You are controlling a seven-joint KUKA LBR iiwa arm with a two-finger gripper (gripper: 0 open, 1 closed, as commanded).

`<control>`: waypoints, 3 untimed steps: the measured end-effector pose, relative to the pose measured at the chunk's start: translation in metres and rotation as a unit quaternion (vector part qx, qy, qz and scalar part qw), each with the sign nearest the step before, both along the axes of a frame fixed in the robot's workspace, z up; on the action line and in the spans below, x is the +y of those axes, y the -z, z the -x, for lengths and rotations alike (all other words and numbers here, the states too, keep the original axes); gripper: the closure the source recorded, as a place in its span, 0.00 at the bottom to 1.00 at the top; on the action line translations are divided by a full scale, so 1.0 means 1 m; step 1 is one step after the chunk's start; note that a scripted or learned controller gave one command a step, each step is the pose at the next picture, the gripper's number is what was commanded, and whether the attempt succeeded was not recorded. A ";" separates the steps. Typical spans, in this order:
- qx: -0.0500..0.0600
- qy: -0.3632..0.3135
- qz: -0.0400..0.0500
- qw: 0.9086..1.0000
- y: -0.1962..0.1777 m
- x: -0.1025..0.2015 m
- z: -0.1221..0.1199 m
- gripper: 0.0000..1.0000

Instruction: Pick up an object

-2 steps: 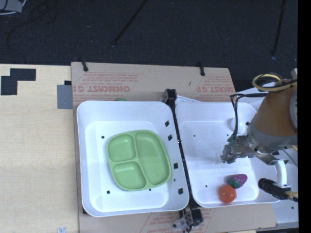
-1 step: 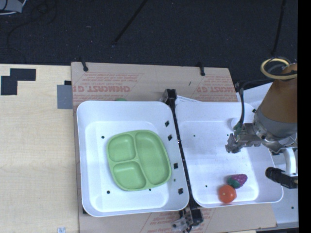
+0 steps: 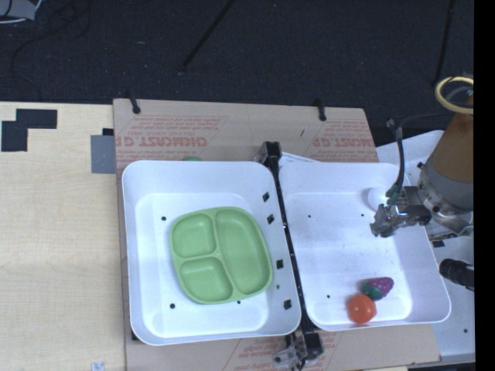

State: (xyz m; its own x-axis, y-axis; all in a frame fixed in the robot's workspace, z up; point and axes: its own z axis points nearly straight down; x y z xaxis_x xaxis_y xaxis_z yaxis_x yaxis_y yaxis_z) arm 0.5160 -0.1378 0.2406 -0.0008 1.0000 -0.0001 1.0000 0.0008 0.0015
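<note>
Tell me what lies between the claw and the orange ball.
Bare white bin floor. The claw hangs above the ball; a purple toy sits just right of that line.

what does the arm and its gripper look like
The arm enters from the right: a grey rounded body with an orange band above, topped by a pale yellowish ring. A dark cable runs up beside it. The gripper is small, dark grey metal with some shiny parts, over the right bin.

Two bins are sitting side by side on the bench. A divided plate (image 3: 221, 254) is lying in the left bin (image 3: 147, 207). In the right bin (image 3: 325, 230), a round fruit (image 3: 361, 309) and a grape bunch (image 3: 378, 287) are lying together near the front right corner, touching.
</note>
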 end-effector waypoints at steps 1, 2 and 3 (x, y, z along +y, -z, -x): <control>0.000 0.000 0.000 1.000 -0.030 -0.001 -0.001 1.00; 0.003 -0.001 -0.001 1.000 -0.020 0.048 0.001 1.00; 0.002 -0.002 -0.001 1.000 -0.021 0.104 -0.007 1.00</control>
